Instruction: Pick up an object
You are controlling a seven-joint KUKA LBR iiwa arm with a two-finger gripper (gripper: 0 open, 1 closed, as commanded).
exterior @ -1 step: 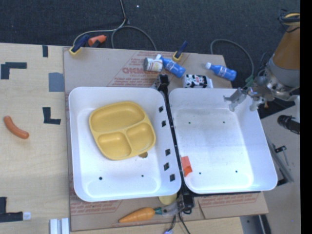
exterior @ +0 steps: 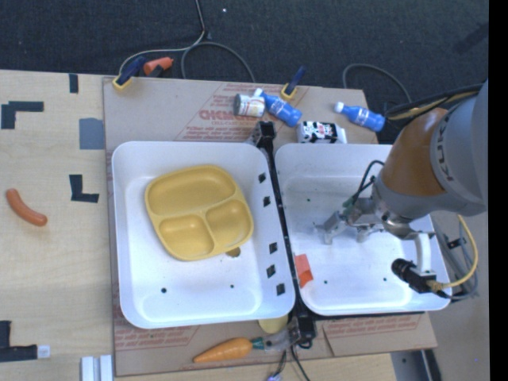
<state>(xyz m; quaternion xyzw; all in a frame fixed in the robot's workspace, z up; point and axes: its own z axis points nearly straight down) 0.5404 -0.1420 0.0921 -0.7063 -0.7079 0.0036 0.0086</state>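
my pincer (exterior: 329, 230) low in right bin (exterior: 349, 296), jaws spread, nothing between. risk: closing on bare floor; yellow plate (exterior: 198, 210) sits in left bin (exterior: 131, 236).

A yellow divided plate (exterior: 200, 210) with three compartments lies flat, right side up, in the left white bin (exterior: 131, 236), toward its upper middle, turned somewhat askew to the bin's walls. A small dark-yellow item, too small to identify, peeks from beneath the plate's lower right rim.
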